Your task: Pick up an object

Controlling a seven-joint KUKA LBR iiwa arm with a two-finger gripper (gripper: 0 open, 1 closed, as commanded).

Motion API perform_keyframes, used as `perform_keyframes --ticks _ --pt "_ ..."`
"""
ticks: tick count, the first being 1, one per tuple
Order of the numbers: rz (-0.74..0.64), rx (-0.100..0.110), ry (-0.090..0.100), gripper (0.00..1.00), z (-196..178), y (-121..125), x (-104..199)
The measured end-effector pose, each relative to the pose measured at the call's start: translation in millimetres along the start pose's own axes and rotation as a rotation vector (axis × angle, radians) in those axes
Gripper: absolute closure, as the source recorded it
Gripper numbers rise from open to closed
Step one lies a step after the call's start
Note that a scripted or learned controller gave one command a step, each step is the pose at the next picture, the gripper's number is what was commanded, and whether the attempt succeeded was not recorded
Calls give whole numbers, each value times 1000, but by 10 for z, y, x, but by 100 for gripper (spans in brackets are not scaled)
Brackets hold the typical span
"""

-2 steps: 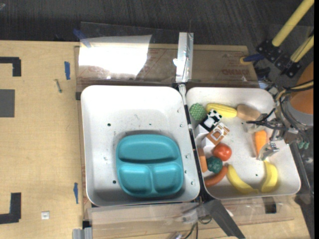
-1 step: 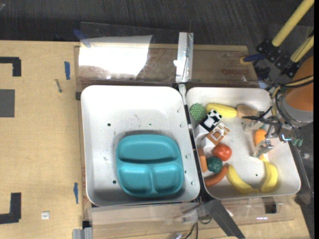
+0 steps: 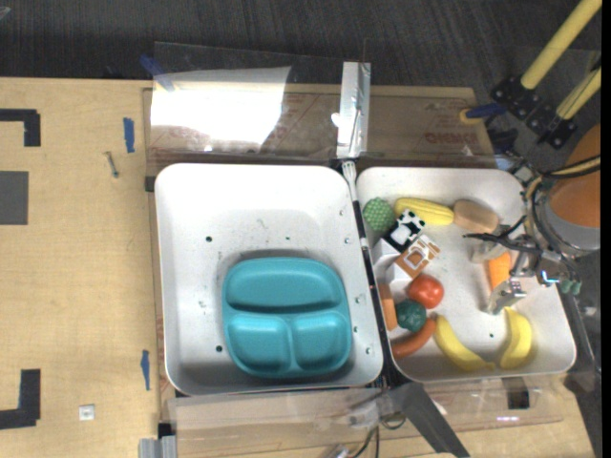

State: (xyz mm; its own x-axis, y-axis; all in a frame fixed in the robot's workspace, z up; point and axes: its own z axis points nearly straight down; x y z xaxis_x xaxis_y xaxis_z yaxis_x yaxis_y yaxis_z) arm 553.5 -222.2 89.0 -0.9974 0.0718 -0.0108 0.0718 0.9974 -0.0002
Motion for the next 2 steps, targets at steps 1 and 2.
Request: perform_keyframes --ticks 1,2 --pt "-2 4 -15 100 -140 2 -47" --pt "-1 3 -13 0 -127 4 -41"
